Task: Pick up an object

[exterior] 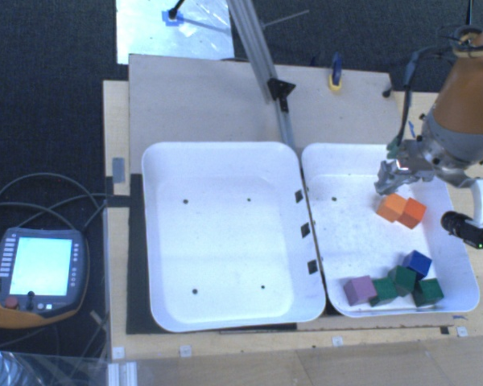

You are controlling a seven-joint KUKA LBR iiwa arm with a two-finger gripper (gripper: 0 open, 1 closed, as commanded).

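**Hovering Over the Orange Blocks in the Right Bin**

Nearest the camera, the front edge of the tabletop (225,352) is running pale and bare below the two white bins. Just behind that edge, in the front corner of the right bin (338,215), a small cluster is lying together: a purple block (358,289), a green block (384,289) touching it, another green block (402,278) just behind, a third green block (427,292) toward the bin's right wall, and a blue block (417,262) sitting at the back of the group.

Farther back in the same bin, two orange blocks (402,209) are resting side by side and touching, well apart from the cluster. I am reaching in from the right, my grey arm with its orange band (467,87) angling down over the bin. My fingers (394,177) are hanging just behind and above the orange blocks, close to them. Whether my fingers are spread or closed, I cannot tell from this slant, and I am seeing nothing between them.

Beside me, the left bin (225,232) is lying white, with a few dark dots on its floor. Off the tabletop on the left, a control pad (36,276) with a bright screen is sitting on the dark floor, its black cable (48,187) looping behind it. A grey metal pole (258,47) is slanting across the back toward the gap between the bins.
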